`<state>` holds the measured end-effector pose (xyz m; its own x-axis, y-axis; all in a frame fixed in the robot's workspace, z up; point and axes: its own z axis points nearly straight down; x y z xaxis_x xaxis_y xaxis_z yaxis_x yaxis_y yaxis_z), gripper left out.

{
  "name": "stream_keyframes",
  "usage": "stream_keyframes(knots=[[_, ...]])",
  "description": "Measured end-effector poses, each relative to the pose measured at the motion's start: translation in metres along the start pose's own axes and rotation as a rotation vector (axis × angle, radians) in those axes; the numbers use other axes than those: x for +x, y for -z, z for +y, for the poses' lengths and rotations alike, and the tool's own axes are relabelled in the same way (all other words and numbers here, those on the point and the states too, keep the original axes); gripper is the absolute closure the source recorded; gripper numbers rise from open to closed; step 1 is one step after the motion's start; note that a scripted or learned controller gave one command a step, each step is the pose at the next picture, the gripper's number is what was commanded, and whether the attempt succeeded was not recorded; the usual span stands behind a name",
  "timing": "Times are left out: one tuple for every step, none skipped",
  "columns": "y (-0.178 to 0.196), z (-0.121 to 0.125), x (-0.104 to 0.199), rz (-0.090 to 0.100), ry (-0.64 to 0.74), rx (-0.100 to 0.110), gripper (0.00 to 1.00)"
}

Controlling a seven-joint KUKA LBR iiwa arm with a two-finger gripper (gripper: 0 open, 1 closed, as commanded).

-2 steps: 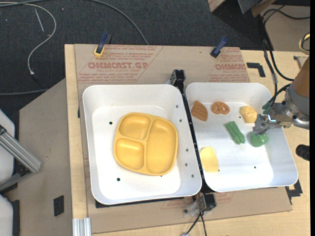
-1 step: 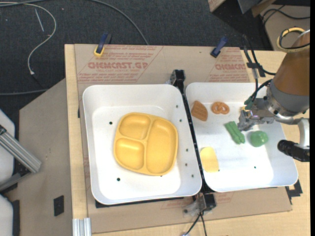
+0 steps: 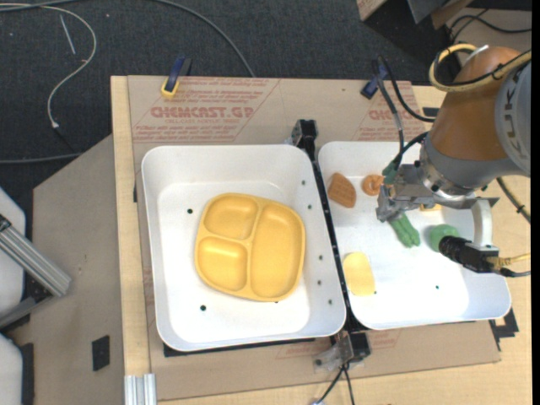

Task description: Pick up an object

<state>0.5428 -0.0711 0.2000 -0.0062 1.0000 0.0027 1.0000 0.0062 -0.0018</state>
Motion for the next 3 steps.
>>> stream_keyframes(knots=[[-0.001, 0.005, 0.048, 0.0, 0.0, -0.001, 1.0], [-0.005, 0.02, 0.1, -0.001, 0.0, -0.003, 1.0], [0.007, 0.023, 0.147, 0.0, 0.0, -0.004, 1.0]])
